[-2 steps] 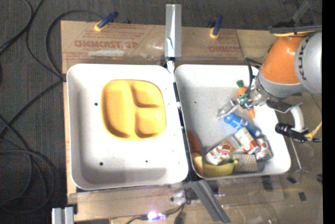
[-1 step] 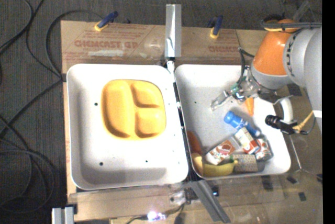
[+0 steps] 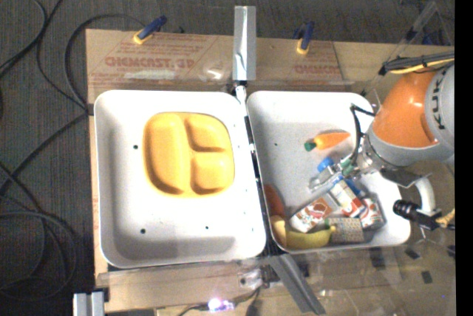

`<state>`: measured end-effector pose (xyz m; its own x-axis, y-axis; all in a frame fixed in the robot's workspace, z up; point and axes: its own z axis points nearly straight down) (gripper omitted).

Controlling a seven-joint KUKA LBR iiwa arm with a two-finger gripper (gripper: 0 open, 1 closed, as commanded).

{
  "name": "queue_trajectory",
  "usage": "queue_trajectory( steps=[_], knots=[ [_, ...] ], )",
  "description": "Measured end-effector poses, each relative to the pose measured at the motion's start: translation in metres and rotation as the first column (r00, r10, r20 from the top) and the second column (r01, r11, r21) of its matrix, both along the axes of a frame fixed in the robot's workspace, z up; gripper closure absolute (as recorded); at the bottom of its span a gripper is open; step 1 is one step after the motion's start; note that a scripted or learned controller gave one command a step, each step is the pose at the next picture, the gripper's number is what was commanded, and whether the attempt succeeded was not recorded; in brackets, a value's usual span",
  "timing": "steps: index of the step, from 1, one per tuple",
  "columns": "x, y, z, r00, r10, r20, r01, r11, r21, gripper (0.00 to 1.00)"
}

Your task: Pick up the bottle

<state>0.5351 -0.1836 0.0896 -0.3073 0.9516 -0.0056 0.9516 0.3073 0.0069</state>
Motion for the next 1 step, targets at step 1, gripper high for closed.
queue_trajectory(
  steps=[1],
  knots=[
    [0.0023,0.0007,0.0102,1.0,0.001,0.006,-0.001,1.0,0.0,1.0]
  ],
)
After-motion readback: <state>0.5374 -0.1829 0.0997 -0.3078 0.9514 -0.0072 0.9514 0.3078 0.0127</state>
